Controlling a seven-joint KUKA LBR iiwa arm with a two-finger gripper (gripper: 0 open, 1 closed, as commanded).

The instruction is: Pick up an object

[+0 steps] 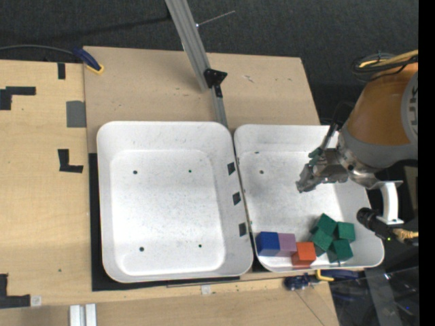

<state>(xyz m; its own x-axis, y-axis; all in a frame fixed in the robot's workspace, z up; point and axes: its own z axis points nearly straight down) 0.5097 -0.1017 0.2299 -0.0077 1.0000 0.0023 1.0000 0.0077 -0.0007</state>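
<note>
Blocks [319, 240], blue, lilac, orange and green, are seen clustered in the near corner of the right bin [272, 138], none yet lifted, while the claw [309, 180] is held apart above bare floor, apparently carrying nothing, its spread too blurred to tell.

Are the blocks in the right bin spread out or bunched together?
Bunched. The blue block, purple block, orange block and green blocks crowd the right bin's near corner.

The right bin [285, 138] has open floor at its far half; blocks [306, 244] crowd its near edge. The left bin [109, 202] floor lies open.
</note>
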